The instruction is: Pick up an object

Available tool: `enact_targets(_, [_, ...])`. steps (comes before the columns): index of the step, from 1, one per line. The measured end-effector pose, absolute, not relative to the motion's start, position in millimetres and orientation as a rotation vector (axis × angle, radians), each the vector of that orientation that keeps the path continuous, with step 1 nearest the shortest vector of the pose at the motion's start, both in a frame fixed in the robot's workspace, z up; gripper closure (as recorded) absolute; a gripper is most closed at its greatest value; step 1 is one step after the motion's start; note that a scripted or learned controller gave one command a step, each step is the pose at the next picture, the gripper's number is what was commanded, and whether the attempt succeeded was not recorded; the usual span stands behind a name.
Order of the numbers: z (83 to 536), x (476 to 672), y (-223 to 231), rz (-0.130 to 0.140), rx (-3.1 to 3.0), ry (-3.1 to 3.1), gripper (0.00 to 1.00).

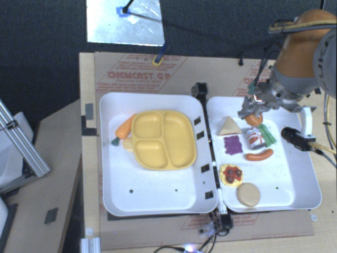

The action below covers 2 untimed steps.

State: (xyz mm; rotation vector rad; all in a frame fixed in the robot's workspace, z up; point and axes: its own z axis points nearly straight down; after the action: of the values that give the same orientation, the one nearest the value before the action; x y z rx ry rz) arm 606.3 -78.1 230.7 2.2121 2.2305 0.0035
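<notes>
We see two white bins on the bench. In the left bin [113,194] there is a yellow divided plate [160,139], and a toy carrot [125,126] lies just beside the plate's left edge, partly under it.

The right bin [305,194] holds the small food toys. A pale wedge like a slice of cheese [229,126] lies near the bin's far left part. Just near of it is a purple piece [233,144]. To the right of the purple piece stands a small red and white can [254,137], and a green stick [267,133] lies beside the can on its right side. A sausage [259,154] lies a little nearer than the can. Nearer still we find a small pizza piece [231,174] with red dots, and a round beige cookie [248,194] close to the bin's near wall.

The arm comes in from the right, and the gripper [253,113] is low over the far part of the right bin. An orange object [254,119] is directly under its tip, touching or almost touching it. We cannot tell if the gripper is wide or narrow, and we cannot tell if this orange object is really held.
</notes>
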Motion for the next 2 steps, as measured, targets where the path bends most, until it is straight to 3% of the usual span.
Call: enact_targets(2, [215,589.5,26,0.003,2.212,2.234,1.0])
